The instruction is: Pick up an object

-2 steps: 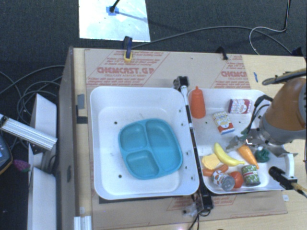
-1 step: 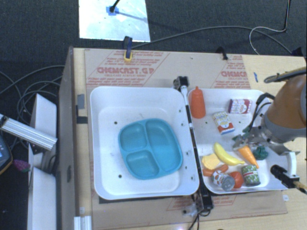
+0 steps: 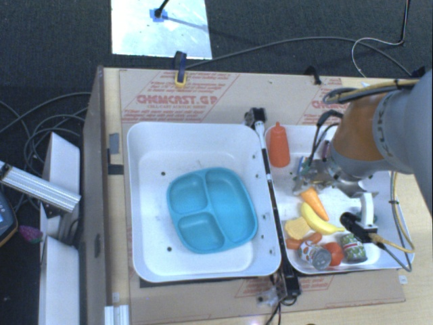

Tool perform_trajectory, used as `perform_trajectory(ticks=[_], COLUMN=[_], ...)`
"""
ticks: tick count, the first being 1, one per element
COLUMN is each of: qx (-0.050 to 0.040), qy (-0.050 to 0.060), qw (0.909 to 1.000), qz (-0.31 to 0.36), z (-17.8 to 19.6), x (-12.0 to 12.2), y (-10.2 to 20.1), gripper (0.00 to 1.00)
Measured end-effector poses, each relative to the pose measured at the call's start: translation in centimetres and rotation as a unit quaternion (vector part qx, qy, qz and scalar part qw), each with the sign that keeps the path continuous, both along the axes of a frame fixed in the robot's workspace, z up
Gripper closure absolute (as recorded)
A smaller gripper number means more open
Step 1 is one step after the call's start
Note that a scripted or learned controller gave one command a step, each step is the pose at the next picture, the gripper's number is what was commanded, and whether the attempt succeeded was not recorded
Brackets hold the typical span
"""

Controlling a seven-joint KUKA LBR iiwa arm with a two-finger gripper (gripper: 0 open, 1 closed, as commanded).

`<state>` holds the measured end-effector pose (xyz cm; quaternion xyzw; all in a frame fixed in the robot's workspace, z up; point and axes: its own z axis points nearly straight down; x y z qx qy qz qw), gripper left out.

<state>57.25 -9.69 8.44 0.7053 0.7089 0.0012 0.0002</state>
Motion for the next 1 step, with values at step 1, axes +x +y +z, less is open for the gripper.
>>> perform_trajectory(ticks=[1], qx=[-0.0002], qy=[-0.002], qw=[1.0000], qz=[0.000], z=[10.14], x=[0.16], y=[6.80], gripper=[1.00])
